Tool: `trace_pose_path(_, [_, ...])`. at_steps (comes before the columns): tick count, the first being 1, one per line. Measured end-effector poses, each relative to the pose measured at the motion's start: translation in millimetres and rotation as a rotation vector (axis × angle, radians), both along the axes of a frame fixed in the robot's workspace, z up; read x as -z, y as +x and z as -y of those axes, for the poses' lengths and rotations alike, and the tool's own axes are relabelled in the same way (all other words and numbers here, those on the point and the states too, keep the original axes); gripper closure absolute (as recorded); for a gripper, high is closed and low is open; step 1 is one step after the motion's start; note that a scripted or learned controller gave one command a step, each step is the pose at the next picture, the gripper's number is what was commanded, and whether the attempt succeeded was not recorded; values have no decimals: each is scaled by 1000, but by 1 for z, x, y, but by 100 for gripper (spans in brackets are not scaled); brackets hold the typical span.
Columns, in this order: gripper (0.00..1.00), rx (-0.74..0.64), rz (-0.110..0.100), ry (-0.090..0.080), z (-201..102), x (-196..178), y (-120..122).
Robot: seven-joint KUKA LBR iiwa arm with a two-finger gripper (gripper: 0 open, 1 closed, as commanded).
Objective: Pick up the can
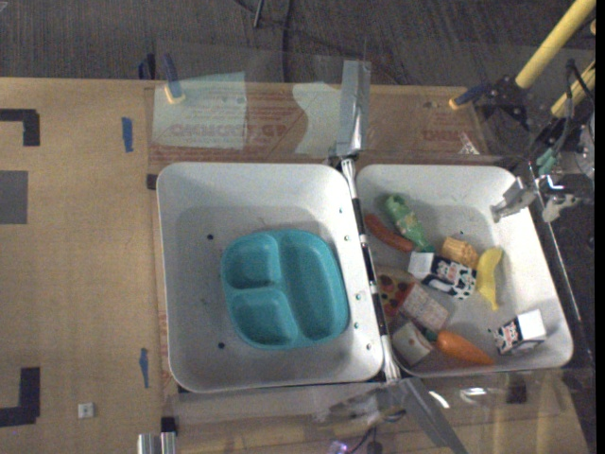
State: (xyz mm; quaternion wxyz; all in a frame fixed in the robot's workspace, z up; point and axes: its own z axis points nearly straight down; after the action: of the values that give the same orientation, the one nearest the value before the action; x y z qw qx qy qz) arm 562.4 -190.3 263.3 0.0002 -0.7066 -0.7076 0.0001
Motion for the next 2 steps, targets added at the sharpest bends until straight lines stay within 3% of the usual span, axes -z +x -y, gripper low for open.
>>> trace_pose_path(1, [100, -2, 3, -2, 0, -11, 1])
trace_pose_path(2, [100, -20, 1, -1, 33, 136, -50])
